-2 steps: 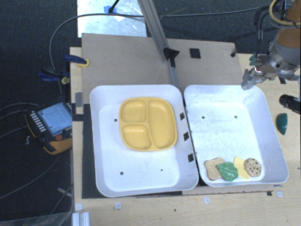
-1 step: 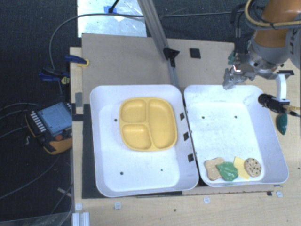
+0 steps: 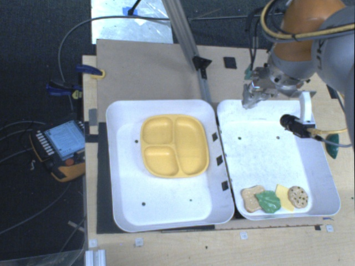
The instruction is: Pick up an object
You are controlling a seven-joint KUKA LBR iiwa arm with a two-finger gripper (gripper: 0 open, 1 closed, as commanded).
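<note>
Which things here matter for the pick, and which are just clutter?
For the job: gripper; toast piece, green piece, yellow piece, cookie, all in right bin.

Lying about: yellow divided plate in left bin; blue device; clamps.

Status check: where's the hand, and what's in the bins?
Hand over right white bin's far rim, nothing seen in it. Toy food pile, cookie and green piece, at near edge. Yellow divided plate in left bin. Path clear.
</note>
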